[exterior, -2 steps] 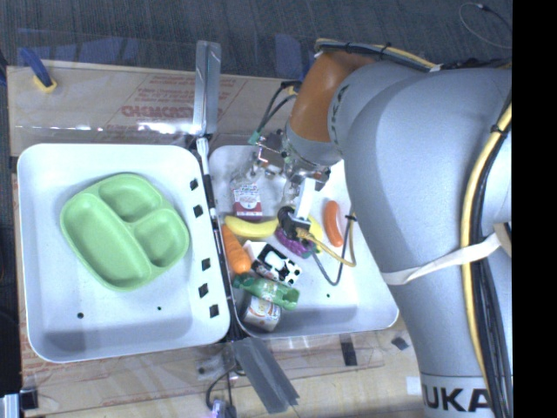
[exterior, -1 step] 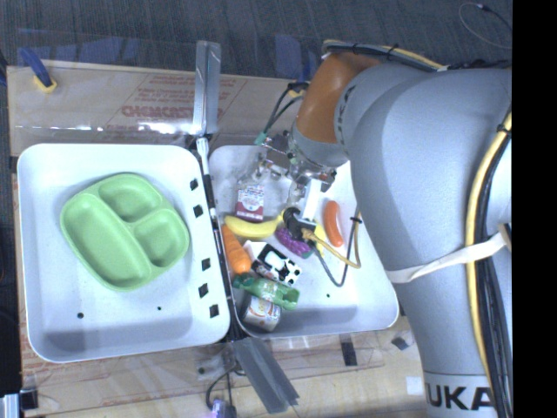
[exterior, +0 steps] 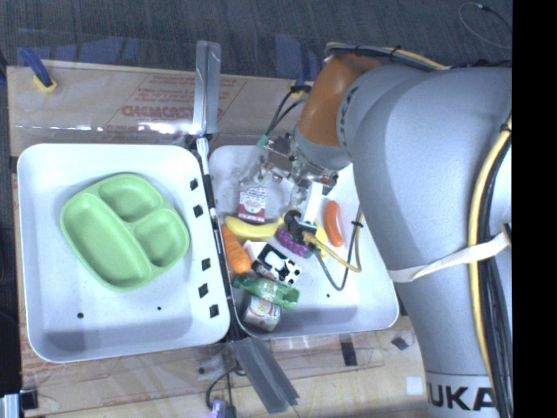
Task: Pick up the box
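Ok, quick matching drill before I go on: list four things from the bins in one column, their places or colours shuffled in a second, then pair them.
Things:
1. divided plate
2. banana
3. small box
4. jar

Descriptions:
A. red and white, just under the gripper
B. green, alone in the left bin
C. near the front edge of the right bin, green lid
D. yellow, lying across the middle of the pile

Pairs: 1-B, 2-D, 3-A, 4-C

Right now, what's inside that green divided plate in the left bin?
Nothing can be seen in the green plate; all three compartments show bare. It covers the left bin floor beneath it.
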{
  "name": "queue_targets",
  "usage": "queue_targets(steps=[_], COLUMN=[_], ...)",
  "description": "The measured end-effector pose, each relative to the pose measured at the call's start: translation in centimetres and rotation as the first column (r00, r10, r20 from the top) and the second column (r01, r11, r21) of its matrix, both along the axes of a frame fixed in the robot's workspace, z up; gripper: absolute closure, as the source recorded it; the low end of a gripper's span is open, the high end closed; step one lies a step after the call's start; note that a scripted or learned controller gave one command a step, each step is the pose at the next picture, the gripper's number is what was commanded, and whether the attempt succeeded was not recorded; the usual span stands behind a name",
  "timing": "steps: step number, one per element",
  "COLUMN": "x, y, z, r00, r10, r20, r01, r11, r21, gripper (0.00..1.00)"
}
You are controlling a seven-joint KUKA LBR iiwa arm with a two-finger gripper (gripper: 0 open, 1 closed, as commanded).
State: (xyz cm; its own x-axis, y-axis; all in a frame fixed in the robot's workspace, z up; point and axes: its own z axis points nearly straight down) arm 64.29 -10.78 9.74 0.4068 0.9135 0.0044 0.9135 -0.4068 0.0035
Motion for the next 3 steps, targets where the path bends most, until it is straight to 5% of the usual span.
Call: queue_targets(steps=[3], x=[0.11], y=[-0.41], z=[0.0], r00=[1.0], r10=[0.031], r20=[0.0], r01=[-0.031], r11=[1.0], r21=[-0.002], gripper=[0.0])
